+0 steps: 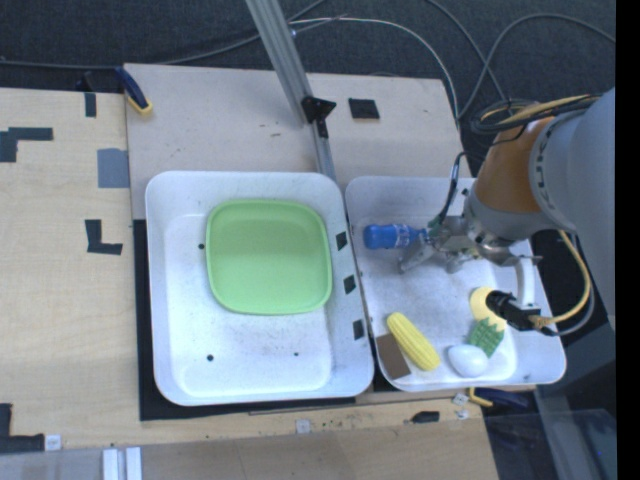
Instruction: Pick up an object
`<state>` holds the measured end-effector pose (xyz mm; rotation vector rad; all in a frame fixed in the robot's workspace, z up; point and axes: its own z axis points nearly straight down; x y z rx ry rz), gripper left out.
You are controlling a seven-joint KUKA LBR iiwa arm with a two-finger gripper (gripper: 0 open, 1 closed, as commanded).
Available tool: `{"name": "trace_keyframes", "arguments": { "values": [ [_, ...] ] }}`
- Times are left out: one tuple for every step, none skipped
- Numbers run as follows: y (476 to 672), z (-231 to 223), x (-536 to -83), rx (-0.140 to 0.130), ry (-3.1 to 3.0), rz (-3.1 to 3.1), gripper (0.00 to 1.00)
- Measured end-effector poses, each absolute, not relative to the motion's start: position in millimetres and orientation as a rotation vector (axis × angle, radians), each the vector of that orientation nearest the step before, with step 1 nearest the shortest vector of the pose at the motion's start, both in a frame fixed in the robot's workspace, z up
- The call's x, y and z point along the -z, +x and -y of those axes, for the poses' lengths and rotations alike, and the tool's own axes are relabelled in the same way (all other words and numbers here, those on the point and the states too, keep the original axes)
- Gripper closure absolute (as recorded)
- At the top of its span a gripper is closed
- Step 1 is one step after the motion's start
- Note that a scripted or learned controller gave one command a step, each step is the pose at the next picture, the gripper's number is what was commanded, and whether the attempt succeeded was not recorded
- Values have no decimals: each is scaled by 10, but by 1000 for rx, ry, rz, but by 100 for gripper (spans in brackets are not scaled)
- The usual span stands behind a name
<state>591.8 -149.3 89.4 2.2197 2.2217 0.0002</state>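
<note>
Yellow corn [412,341] lies slanted, low in the right bin [520,373]. Gripper [415,253] sits near the blue bottle [390,236], which lies sideways, and I cannot tell its state.

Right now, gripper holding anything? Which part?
Cannot tell. The gripper sits in the right bin right beside the blue object, but the view doesn't show it between the fingers.

Claw low in your right bin, at the blue bottle.
Your claw [420,253] sits just beside the blue bottle [385,236]; corn cob [412,341], white piece [466,360] and brown block [391,356] line the near edge, green plate [268,256] fills your left bin [170,268].
</note>
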Motion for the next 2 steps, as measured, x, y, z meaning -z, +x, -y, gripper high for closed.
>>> {"name": "trace_keyframes", "arguments": {
  "values": [
    [5923,1499,-1005,-1,2219,-2220,100],
    [5943,1509,-1423,-2,2219,-2220,100]
  ]
}}
